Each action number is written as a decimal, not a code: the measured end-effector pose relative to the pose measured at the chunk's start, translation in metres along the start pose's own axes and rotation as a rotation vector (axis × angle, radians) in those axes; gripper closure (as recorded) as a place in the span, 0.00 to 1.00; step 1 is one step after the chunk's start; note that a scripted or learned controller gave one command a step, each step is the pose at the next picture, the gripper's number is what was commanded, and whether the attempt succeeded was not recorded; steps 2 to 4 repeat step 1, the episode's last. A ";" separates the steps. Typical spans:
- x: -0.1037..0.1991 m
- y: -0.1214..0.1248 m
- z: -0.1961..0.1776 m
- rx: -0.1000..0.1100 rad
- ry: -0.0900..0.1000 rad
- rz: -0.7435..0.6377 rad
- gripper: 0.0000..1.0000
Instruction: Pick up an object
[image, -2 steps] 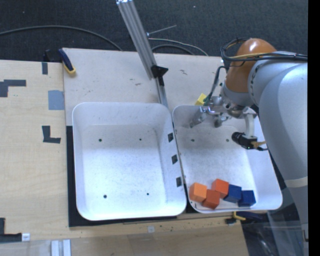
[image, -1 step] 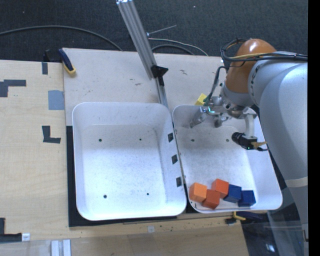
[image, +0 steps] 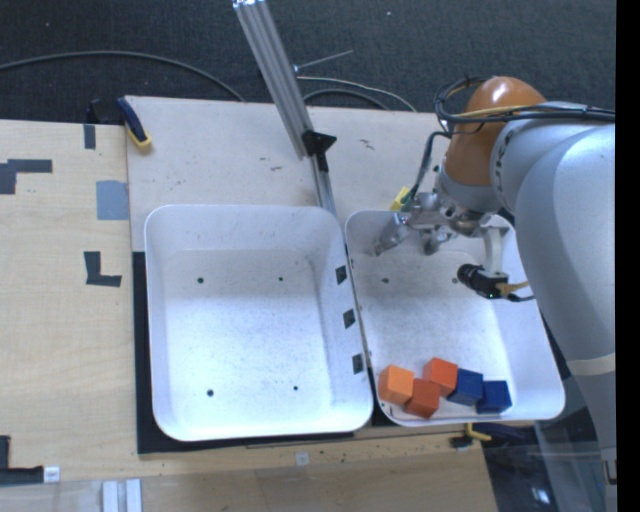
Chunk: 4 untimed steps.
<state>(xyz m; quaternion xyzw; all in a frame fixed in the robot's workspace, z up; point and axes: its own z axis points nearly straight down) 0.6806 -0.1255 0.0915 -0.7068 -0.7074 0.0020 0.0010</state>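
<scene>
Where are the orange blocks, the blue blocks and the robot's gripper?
orange blocks (image: 420, 385): camera view, top of the middle block.
blue blocks (image: 478, 390): camera view, where the two blocks meet.
gripper (image: 392, 240): camera view, at its tip above the right bin.

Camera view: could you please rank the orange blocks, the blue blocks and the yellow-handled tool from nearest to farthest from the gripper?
From the gripper, at the right bin's far end:
1. Orange blocks, right bin's near edge.
2. Blue blocks, beside them; too close to call against the orange.
3. Yellow-handled tool, bench's far left corner.
</scene>
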 end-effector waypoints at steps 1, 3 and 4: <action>0.032 -0.091 0.001 0.003 0.003 0.000 0.00; 0.032 -0.091 0.001 0.003 0.003 0.000 0.00; 0.032 -0.091 0.001 0.003 0.003 0.000 0.00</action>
